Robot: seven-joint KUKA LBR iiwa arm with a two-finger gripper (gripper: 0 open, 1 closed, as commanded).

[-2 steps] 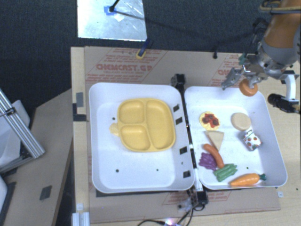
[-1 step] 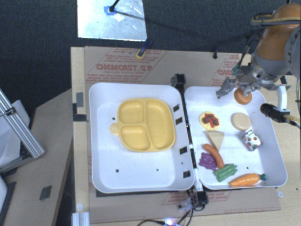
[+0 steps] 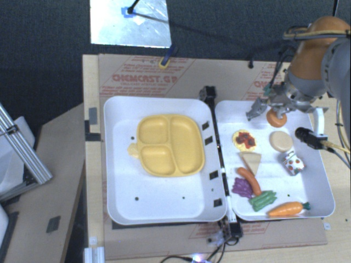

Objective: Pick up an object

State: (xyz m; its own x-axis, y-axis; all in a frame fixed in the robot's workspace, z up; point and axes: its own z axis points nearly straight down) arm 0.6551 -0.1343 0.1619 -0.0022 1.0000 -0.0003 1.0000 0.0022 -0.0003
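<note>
Two white bins [image 3: 115, 147] sit on a cardboard-covered bench [image 3: 148, 75] over dark carpet. The gripper [image 3: 269, 111] hangs above an orange bun [image 3: 277, 118], its opening impossible to judge.

There is one camera, and it is fixed high above the bench [image 3: 137, 70]. It looks down at a slant, so the far edge of the bench lies toward the top of the picture and the near edge toward the bottom. It stands far enough back that the left bin [image 3: 118, 163] and the right bin [image 3: 321, 188] both fit whole, side by side, with dark floor [image 3: 38, 43] behind. The arm [image 3: 321, 43] enters from the right side.
</note>
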